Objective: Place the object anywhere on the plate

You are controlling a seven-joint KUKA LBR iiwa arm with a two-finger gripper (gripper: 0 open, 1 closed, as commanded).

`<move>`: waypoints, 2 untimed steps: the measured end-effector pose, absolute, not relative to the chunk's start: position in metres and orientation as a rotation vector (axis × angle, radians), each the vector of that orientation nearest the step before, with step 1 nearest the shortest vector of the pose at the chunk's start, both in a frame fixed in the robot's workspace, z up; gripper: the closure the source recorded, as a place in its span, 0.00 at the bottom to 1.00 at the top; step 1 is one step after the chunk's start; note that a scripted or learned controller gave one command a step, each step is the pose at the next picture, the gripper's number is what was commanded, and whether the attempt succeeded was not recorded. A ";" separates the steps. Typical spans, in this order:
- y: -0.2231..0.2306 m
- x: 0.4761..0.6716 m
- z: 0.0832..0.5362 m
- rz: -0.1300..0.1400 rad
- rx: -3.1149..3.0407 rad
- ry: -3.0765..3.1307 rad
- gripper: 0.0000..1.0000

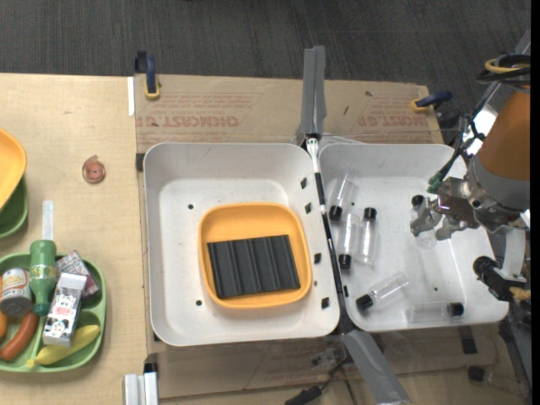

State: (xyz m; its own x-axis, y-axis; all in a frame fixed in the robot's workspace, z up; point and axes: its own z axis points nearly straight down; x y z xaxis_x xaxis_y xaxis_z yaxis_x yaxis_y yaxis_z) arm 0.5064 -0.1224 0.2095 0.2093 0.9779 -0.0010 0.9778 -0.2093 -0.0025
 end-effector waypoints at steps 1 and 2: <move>-0.145 0.563 0.202 0.005 -2.223 -2.219 1.00; -0.137 0.631 0.259 0.003 -1.944 -2.470 1.00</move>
